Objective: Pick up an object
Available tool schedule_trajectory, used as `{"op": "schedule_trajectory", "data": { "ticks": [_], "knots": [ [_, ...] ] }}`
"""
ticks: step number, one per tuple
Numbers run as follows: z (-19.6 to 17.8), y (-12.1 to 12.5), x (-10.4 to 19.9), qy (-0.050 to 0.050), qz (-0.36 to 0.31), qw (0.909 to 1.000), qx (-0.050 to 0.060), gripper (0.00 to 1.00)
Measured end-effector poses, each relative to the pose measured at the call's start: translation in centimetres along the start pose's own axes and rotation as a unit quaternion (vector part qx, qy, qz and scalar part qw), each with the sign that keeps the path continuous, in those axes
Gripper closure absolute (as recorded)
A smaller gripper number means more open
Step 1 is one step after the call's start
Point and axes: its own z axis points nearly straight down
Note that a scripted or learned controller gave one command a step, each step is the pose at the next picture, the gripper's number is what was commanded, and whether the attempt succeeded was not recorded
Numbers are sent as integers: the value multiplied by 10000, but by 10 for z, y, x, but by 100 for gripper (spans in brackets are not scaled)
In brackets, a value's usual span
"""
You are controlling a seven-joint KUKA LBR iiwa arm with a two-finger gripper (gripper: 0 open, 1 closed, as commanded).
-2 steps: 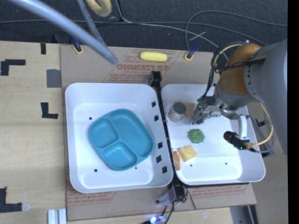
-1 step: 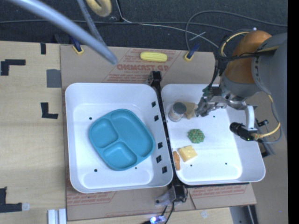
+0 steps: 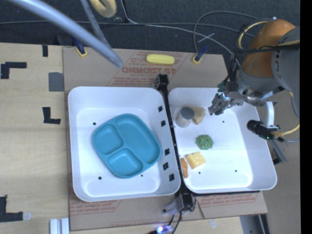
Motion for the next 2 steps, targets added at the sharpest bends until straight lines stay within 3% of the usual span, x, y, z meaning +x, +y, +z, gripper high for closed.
{"op": "schedule_trajectory", "data": {
  "ticks": [1,2],
  "knots": [
    [-49,1,0,-2,1,10000,-8,100],
    [-52,-11,43,9,-15,10000,21,100]
  ]
}}
